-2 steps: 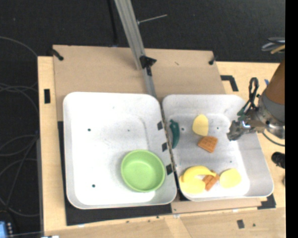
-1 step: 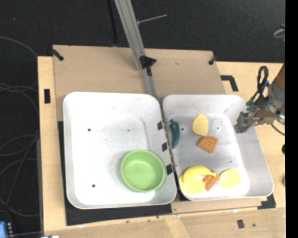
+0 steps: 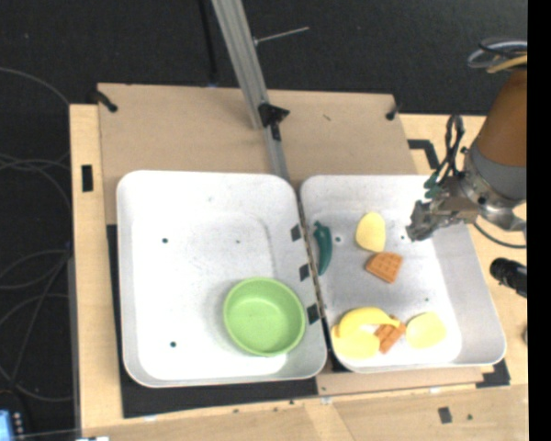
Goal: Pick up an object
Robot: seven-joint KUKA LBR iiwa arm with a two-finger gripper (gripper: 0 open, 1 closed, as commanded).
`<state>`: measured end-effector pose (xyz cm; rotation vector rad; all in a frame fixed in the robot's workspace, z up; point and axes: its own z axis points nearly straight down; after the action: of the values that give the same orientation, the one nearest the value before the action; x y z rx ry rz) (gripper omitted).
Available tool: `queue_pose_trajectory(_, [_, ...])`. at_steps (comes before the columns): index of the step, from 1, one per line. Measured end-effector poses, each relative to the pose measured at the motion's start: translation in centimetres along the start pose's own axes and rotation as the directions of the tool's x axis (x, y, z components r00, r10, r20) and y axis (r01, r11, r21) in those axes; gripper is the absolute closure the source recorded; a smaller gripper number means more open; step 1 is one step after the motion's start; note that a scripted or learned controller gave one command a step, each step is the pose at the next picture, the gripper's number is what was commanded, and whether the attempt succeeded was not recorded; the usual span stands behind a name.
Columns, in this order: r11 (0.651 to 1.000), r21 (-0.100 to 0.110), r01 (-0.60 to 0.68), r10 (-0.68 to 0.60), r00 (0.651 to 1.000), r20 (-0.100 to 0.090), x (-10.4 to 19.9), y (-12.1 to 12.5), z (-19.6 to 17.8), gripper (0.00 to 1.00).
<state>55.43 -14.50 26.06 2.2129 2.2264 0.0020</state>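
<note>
Objects are spread in the right bin (image 3: 459,274): a pale yellow piece (image 3: 371,231) and an orange waffle piece (image 3: 384,266) near its middle, a yellow lump (image 3: 358,331), an orange carrot piece (image 3: 389,336) and another yellow piece (image 3: 426,330) along its front edge. A green bowl (image 3: 264,315) is seen in the left bin's (image 3: 165,219) front right corner. The claw (image 3: 422,221) is hung over the right bin's far right part; whether it is apart cannot be told.

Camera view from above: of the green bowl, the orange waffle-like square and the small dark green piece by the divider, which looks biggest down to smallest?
1. Green bowl, by far the largest.
2. Orange waffle-like square.
3. Dark green piece, slimmer, though longer; those two are close.
</note>
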Motion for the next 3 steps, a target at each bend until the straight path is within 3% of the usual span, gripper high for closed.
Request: queue_pose_trajectory(3, [1.000,0.001,0.000,0.000,1.000,0.000,15.8,4.1,2.3,1.00])
